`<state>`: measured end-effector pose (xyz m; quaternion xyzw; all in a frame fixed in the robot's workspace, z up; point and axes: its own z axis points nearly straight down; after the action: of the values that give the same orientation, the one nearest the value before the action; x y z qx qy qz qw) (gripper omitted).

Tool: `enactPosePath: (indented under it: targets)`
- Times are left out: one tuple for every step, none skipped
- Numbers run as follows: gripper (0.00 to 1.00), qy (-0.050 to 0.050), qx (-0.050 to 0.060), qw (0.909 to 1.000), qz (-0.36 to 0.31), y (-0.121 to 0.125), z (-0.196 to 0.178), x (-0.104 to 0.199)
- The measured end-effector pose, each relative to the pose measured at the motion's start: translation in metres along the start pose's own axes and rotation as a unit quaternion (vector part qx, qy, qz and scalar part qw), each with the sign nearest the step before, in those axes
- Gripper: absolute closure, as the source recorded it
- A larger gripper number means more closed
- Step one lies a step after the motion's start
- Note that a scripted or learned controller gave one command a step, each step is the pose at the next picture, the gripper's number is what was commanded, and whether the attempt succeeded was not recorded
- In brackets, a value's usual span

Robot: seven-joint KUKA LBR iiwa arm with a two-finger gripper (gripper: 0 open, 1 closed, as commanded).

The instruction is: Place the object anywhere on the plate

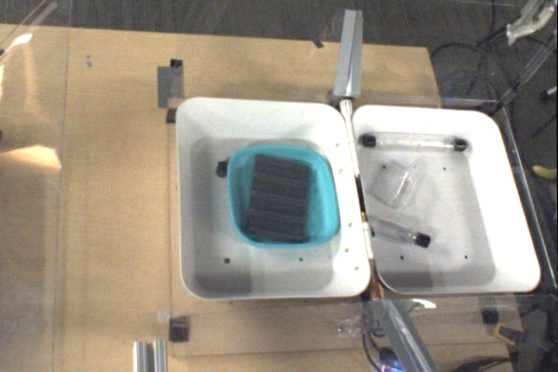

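We see a dark ribbed block (279, 201) already lying on the teal plate (326, 203) in the left bin (199, 187). It looks light and spongy; its long edges suit gripping. No jaws appear, so we cannot tell their state.

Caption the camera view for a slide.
Dark ridged block lying on a teal plate in the left bin.
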<state>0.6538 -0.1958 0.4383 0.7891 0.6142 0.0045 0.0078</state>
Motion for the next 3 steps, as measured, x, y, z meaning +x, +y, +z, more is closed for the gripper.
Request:
enactPosePath:
  targets:
    - [0.00, 0.000, 0.002, 0.9981, 0.061, -0.060, 0.000, -0.019]
    - [0.00, 0.000, 0.003, 0.9938, 0.111, -0.126, -0.001, -0.031]
    - [0.00, -0.001, 0.004, 0.9878, 0.156, -0.151, 0.005, -0.036]
